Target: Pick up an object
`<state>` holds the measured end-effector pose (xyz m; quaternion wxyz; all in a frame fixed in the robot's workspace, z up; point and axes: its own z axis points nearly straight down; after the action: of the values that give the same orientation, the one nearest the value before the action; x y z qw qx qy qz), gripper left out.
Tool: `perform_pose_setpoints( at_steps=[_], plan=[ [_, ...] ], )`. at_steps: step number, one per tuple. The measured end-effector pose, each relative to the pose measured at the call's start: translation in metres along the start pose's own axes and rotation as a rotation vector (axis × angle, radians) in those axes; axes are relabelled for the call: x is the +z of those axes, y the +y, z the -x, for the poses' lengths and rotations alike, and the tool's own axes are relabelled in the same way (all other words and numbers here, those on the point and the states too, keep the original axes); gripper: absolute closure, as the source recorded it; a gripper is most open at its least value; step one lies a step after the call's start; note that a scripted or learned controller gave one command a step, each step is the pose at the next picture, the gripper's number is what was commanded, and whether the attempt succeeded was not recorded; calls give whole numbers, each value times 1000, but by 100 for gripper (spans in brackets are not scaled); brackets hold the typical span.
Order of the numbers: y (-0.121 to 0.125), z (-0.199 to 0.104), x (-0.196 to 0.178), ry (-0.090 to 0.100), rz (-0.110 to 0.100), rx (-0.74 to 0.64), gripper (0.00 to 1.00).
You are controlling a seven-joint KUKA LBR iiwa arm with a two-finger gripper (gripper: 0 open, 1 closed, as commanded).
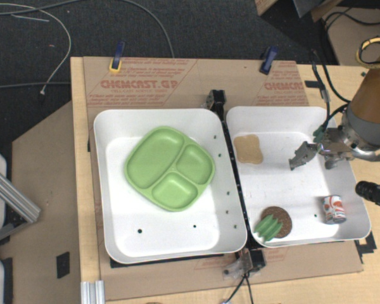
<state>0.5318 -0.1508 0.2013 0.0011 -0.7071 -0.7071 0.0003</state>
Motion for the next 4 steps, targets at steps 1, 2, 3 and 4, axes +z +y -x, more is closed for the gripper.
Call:
perform_pose_setpoints(
  at_steps=[1,2,3,4],
  plan=[
    [0,0,0,0,0,0,0],
    [-1,-2,60,0,0,1,0],
    [-2,-3,112,2,-5,1,0],
    [0,-2,99,1,1,1,100]
  ],
)
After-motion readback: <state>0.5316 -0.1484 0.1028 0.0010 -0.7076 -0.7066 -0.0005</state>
